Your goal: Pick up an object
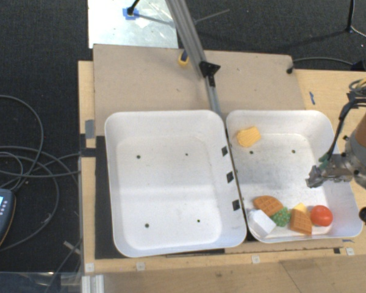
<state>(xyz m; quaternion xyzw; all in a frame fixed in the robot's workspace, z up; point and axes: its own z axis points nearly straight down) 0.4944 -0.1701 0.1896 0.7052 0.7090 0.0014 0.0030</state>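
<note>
I find the gripper (pixel 313 179) hovering over the right bin (pixel 338 133), grip state indeterminate. Nothing is lifted: the red ball (pixel 321 214) lies just below it, so the whole pick remains.

Grey robot arm (pixel 361 157) with an orange-brown band above the wrist, black cables looping along its upper side, ending in a small dark metal gripper (pixel 315 177).

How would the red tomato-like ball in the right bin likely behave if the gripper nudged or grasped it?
The red ball looks round and smooth, so a nudge would probably roll it. Its glossy skin may slip between fingers. It sits against the bin's wall beside an orange wedge, which may limit rolling.
</note>
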